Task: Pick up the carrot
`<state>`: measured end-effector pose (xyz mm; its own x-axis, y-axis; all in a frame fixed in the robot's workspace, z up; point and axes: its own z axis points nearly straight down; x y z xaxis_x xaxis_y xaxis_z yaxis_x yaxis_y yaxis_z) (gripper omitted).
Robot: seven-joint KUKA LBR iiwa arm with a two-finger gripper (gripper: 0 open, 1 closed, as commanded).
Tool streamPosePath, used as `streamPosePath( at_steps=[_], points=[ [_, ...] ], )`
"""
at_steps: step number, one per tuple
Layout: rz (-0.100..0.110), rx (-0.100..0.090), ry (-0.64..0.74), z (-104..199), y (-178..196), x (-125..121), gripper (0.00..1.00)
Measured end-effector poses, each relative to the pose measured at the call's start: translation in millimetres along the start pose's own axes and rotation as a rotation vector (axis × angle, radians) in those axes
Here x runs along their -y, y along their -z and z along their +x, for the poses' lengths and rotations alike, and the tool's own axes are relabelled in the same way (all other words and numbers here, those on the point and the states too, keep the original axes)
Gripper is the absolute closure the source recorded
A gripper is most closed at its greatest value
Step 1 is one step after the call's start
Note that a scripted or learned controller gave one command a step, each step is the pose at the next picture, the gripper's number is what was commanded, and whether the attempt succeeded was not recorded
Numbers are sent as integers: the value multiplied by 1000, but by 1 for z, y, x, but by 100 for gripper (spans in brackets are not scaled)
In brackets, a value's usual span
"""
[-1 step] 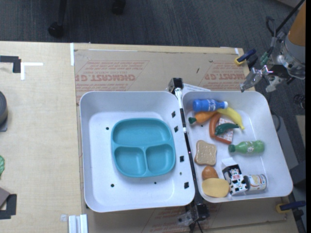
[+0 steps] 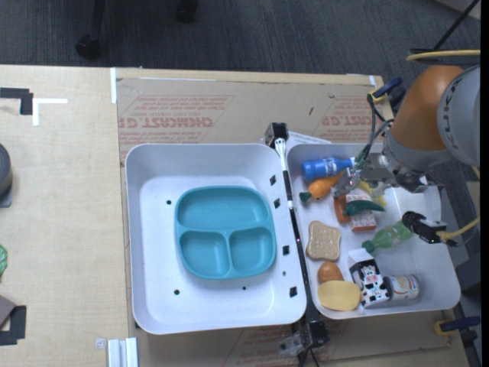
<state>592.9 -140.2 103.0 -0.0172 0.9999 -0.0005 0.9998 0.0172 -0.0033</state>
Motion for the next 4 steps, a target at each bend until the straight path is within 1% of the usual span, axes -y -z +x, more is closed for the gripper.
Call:
streamPosePath(
  at_steps=[1, 2, 3, 4],
  points=[
    [36, 4, -130, 37, -17, -36, 0],
    [-2, 2, -248, 88, 89, -37, 0],
    [2, 1, -237, 39, -8, -27, 0],
    [0, 0, -312, 42, -11, 25, 0]
  ],
)
